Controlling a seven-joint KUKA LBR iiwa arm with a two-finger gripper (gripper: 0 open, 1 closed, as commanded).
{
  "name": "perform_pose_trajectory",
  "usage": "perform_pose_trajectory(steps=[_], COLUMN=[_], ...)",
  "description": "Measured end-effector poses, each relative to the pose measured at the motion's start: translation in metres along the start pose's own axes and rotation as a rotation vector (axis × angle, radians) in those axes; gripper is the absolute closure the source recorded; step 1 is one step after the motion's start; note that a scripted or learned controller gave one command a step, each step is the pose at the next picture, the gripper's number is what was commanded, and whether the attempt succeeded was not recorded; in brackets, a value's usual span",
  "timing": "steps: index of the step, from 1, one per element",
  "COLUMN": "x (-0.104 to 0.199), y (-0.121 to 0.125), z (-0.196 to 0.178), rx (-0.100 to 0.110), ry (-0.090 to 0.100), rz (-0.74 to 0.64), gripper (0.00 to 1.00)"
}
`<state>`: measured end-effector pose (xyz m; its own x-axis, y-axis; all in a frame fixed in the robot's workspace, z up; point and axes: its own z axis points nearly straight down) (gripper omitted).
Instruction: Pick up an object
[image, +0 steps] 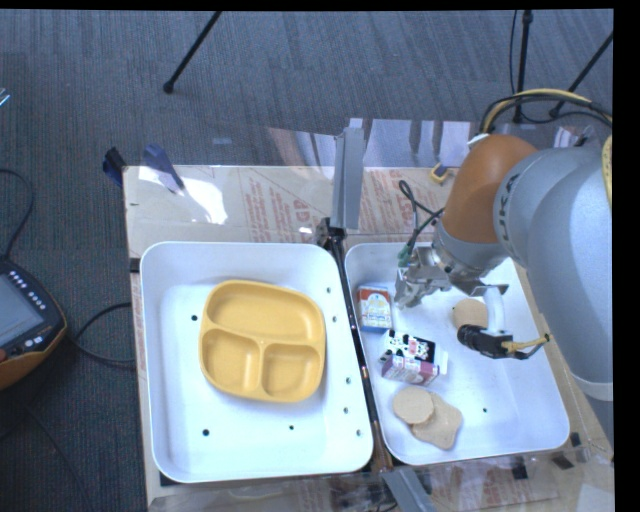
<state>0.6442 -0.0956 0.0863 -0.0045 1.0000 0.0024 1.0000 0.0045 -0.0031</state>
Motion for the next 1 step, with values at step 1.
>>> perform_pose_trajectory(steps=[1], x=[-0.0640], y=[-0.0421], z=[-0.0006], rx=[0.001], ry=[-0.004], rz=[0.008], gripper=[1.00])
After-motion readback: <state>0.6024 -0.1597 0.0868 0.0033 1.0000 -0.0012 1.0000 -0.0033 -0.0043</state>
